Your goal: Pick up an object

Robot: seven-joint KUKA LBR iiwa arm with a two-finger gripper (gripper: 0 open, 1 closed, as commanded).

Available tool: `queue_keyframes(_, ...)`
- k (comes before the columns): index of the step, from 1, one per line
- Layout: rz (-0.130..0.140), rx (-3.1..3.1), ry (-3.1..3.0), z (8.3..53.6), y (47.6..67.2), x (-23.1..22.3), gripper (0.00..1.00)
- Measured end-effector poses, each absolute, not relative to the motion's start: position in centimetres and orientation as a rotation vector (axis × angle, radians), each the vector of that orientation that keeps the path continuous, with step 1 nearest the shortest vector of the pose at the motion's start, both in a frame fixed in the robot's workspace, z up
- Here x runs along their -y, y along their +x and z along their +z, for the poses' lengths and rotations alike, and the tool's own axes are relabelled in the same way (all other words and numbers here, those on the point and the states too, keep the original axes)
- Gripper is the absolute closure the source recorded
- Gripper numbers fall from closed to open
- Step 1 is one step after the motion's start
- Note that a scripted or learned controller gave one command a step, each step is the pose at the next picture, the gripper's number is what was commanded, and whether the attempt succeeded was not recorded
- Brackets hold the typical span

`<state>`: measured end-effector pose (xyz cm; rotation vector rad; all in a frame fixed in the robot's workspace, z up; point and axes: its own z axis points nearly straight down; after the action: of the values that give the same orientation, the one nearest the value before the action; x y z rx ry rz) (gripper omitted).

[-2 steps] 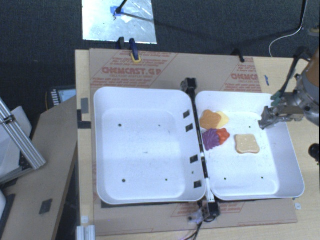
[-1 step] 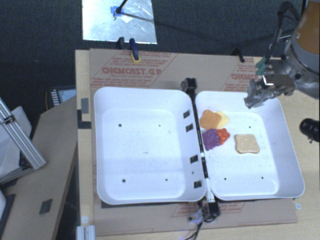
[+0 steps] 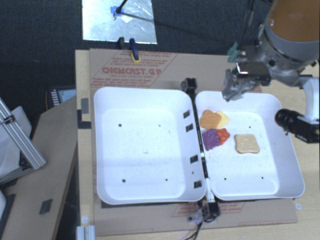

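Observation:
In the right bin (image 3: 280, 184) lie several small toy foods: an orange piece (image 3: 210, 120) with a yellow piece (image 3: 223, 117) tucked behind it, a purple grape cluster (image 3: 210, 139) touching a small red piece (image 3: 223, 133), and a tan slice of bread (image 3: 247, 144) to their right. My gripper (image 3: 233, 92) hangs above the bin's far rim, up and to the right of the orange piece. Nothing shows between its fingers.
The left bin (image 3: 145, 144) sits beside the right one, with black clips (image 3: 192, 129) along the shared edge. A black cylinder (image 3: 295, 124) juts in at the right bin's right rim. A shiny metal sheet (image 3: 119, 13) lies beyond the bench.

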<state>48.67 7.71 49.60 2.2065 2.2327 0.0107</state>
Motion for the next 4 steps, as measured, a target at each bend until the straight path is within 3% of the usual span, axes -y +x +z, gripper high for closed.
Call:
queue_keyframes(2,0.007,-2.233,2.21,49.6,48.6,-20.6,1.0)
queue_keyframes(3,0.004,-2.226,2.216,49.5,48.6,-20.2,0.0)
queue_keyframes(4,0.009,-2.23,2.211,50.7,48.7,-20.3,1.0)
